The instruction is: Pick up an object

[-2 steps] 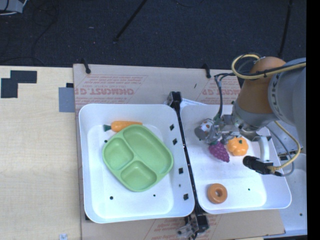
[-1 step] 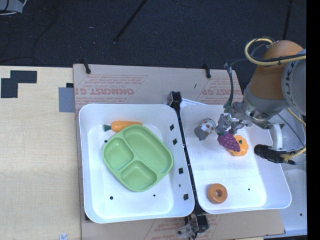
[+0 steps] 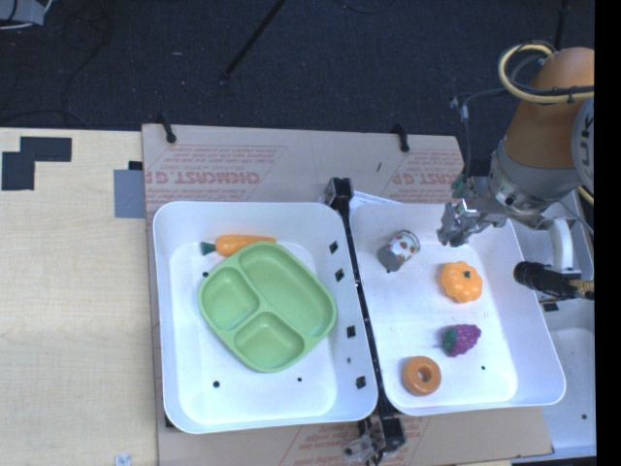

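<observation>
looks like the approach step: the pincer (image 3: 458, 227) hangs just above the orange pumpkin (image 3: 460, 282) in the right bin (image 3: 543, 377), can't tell if it's clenched or released, so next it probably needs to drop onto that pumpkin

— What carries everything here?

— A pale wooden bench (image 3: 68, 289), with a brown cardboard sheet (image 3: 291, 168) laid flat on it (its printed red lettering reads upside down from this side).

— And on the cardboard?

— Two shallow white bins side by side, touching along a black divider: the left bin (image 3: 179, 357) and the right bin (image 3: 529, 357).

— Anything else on the wood?

— Dark rectangular patches (image 3: 39, 158) near the far left.
</observation>
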Motion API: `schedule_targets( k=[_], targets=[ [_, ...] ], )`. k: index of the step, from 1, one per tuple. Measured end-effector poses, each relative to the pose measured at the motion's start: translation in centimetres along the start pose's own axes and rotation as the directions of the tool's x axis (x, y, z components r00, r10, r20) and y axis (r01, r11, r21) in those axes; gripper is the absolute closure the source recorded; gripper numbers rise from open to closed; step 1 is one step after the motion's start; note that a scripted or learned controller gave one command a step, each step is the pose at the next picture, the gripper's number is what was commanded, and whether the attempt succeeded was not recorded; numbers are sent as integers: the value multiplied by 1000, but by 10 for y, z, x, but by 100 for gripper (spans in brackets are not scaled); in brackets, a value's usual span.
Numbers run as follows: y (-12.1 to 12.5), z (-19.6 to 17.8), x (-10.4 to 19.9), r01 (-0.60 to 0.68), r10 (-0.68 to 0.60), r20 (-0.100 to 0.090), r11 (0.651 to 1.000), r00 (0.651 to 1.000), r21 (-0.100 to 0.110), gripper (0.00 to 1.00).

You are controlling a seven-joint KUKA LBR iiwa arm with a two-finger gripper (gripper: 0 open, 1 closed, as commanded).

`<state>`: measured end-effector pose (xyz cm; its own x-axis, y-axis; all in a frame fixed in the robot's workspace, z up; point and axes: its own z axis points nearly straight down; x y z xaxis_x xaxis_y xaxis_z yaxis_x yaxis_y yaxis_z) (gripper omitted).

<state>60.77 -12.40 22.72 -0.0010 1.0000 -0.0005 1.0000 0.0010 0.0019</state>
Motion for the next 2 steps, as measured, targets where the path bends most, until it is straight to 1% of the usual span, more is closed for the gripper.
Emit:
schedule_targets(
  k=[1, 2],
  targets=[
    [-19, -10, 46, 2, -2, -3, 1000, 1000, 6, 100],
    [-47, 0, 95, 2, -2, -3, 1000, 1000, 8, 100]
  ],
)
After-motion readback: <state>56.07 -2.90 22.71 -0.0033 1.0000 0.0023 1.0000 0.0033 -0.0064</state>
